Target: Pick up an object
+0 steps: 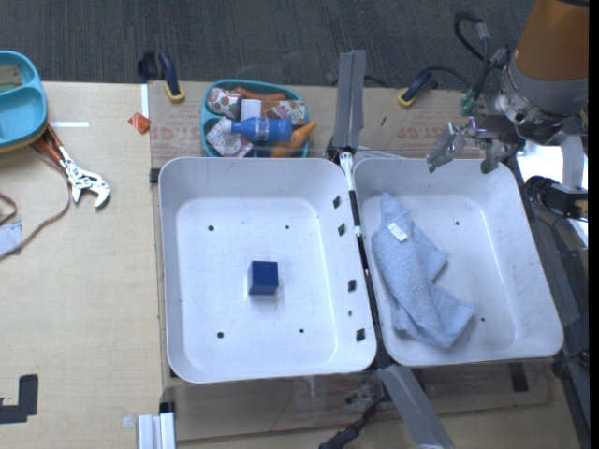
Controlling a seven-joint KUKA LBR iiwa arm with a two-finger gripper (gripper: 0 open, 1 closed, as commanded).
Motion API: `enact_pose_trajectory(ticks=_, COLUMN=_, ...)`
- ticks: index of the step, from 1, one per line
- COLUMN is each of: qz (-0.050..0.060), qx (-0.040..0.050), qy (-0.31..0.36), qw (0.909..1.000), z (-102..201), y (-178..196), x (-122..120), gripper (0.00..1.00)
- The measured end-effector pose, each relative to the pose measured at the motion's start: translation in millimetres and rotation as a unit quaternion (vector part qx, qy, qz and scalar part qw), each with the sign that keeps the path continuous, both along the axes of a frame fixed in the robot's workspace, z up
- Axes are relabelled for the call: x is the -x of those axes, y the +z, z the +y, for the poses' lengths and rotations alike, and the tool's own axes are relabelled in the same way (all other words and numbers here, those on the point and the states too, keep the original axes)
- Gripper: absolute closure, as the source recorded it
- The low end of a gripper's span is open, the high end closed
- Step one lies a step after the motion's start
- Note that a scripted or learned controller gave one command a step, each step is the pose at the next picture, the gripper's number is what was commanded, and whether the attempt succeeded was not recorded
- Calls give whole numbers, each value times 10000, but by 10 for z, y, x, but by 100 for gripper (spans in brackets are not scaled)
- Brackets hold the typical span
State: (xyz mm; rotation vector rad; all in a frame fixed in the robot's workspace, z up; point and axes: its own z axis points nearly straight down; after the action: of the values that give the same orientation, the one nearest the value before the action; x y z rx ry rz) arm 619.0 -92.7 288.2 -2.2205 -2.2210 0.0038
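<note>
From the overhead camera I see my pincer (465, 148) hovering over the far rim of the right bin (505, 344), near its far right corner; its fingers stand apart with nothing between them. The arm (554, 36) comes in from the counter's far right corner, orange band up, wrist angled down toward the bin. A crumpled blue cloth (416, 274) lies in the right bin, its small white tag unreadable. A blue cube (264, 278) sits mid-floor in the left bin (187, 344).
</note>
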Motion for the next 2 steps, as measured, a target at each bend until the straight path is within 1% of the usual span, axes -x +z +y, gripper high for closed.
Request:
enact_pose_trajectory(ticks=1, qz=3, qx=4, qy=3, qw=10000, z=-8, y=86, x=-4, gripper=100)
enact_pose_trajectory(ticks=2, qz=5, qx=4, qy=1, qw=10000, z=-8, y=84, x=-3, gripper=0)
